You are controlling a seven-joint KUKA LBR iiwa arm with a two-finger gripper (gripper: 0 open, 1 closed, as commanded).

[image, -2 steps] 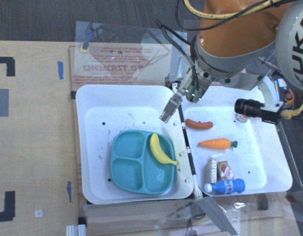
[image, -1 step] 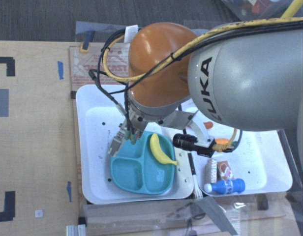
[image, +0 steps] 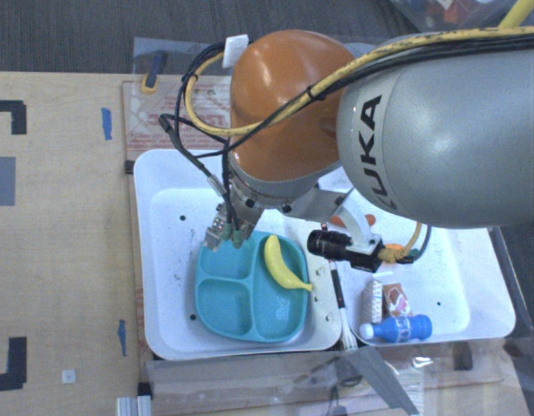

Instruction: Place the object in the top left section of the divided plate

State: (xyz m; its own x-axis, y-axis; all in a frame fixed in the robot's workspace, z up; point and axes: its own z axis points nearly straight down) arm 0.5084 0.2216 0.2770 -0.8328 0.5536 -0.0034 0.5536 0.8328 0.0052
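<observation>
In the left white bin [image: 159, 232], low in the frame, sat a teal divided plate [image: 241, 306] with the gripper [image: 225, 232] poised at its upper left rim, jaws' state impossible to tell, a yellow banana [image: 282, 264] lying in its upper right section, and a blue bottle [image: 399, 328] in the right bin [image: 475, 293].

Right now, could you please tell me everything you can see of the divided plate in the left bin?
The divided plate is teal, looks like moulded plastic, and has rounded corners and raised ridges splitting it into three sections. It lies flat in the left white bin, near that bin's front right corner. A yellow banana lies in its upper right section, tilted, its lower tip reaching the right rim. The gripper hangs over the plate's upper left corner, hiding part of that edge.
</observation>
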